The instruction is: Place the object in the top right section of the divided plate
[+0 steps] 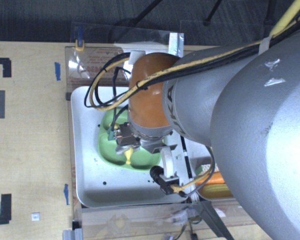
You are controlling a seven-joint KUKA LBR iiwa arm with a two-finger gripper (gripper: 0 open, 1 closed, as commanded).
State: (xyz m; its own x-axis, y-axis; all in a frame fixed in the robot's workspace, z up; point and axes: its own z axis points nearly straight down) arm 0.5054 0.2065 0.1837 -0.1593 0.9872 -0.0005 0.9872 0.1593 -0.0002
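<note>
The green divided plate lies in the left white bin, mostly covered by the arm. My gripper hangs straight down over the plate, under the orange wrist band. A small yellow piece shows at the plate's near edge just below the gripper; whether it is held or resting on the plate is hidden. The plate's sections are hidden beneath the wrist.
An orange object lies at the lower right beside the arm, partly covered. Cables loop off the wrist over the bin's far left corner. A clear plastic wall stands behind the bin. Wooden bench lies to the left.
</note>
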